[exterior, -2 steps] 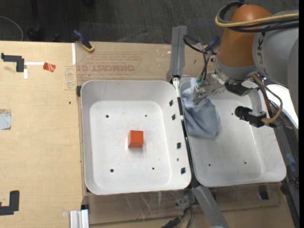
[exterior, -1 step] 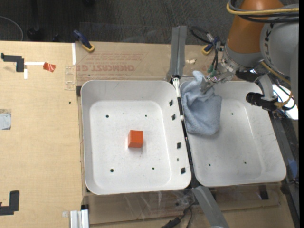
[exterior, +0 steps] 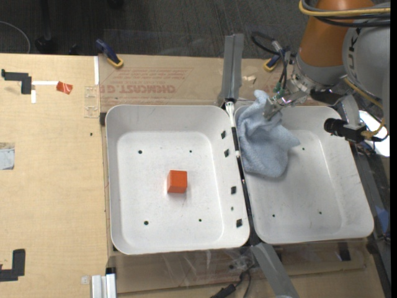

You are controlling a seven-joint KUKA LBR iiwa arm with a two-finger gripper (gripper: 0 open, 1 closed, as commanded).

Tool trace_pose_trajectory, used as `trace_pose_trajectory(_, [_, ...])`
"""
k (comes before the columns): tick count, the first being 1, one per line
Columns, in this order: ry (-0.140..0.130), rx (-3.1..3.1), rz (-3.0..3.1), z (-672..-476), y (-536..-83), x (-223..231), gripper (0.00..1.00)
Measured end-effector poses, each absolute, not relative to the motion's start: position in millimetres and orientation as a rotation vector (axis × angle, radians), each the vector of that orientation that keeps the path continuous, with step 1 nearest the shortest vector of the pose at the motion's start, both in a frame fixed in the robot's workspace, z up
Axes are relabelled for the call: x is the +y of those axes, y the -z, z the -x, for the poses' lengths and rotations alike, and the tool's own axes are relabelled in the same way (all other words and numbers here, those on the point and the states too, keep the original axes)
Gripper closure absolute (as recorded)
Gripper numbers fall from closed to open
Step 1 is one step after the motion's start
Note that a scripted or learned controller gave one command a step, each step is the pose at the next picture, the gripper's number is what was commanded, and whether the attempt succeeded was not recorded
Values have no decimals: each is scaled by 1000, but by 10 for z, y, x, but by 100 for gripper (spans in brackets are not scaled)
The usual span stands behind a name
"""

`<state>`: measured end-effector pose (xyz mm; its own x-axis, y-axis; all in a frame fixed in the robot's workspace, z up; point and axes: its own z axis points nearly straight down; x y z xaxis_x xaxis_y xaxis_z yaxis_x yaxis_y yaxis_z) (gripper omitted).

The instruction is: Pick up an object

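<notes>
Cloth point(exterior: 263, 143), pale blue and crumpled, is the thing nearest the work: its upper corner is drawn up into a peak that ends right at the gripper point(exterior: 273, 109), while the rest of it sags below and to the left of the jaws, lying on the floor of the right bin point(exterior: 322, 222) and lapping against the wall shared with the left bin point(exterior: 124, 166). The jaws appear pinched together on that raised corner, with the fabric gathered between the fingertips, though the tips are small and partly lost against the cloth. Above and to the right of the jaws rises the grey arm point(exterior: 372, 48) with its orange band. Far to the left of the jaws and somewhat lower, well apart from the cloth, a small red block point(exterior: 177, 182) sits alone near the middle of the left bin.
</notes>
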<state>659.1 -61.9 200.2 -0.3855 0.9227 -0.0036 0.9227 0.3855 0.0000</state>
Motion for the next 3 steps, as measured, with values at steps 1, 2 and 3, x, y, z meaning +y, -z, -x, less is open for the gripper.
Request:
trace_pose_trajectory(1, [2, 2643, -1696, -6593, -3038, -596, 100])
trace_pose_trajectory(2, [3, 2776, -1472, -6245, -2859, -787, 100])
trace_pose_trajectory(3, [1, 2840, -1343, -6423, -2114, -1121, 100])
